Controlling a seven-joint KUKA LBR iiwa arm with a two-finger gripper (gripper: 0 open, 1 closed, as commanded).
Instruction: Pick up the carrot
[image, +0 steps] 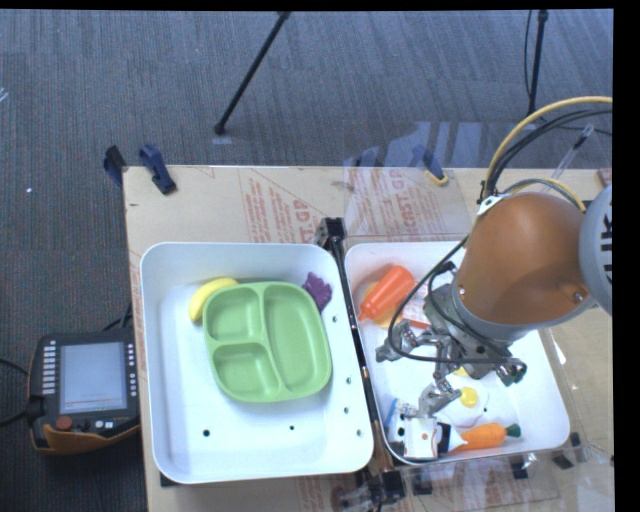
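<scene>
The carrot (484, 435) lies near the front edge of the right bin (556, 385), flat on its side, with its green end pointing to the right. It is small and orange. Just to its left sit a little white carton (420, 437) and a fried egg toy (467, 399), very close to it. Farther back in the same bin lies a bigger orange thing (385, 292), but that one looks more like a pepper, so it is not the one to grab. The tool (436, 398) hangs over the middle of the right bin, just behind and a bit left of the carrot. I cannot tell if the tool is open or closed, because the big orange part of the arm (525, 262) and the wires hide much of it. Nothing shows between its tips. To do this step well, the tool should slide toward the front and a bit right, so it is right over the fat middle of the carrot. It should turn so it squeezes across the thin way, not the long way. It should go down slowly and stay off the carton and the egg. The left bin (170, 400) holds a green tray (268, 340), a banana (208, 293) and a purple thing (318, 289); leave those alone.
</scene>
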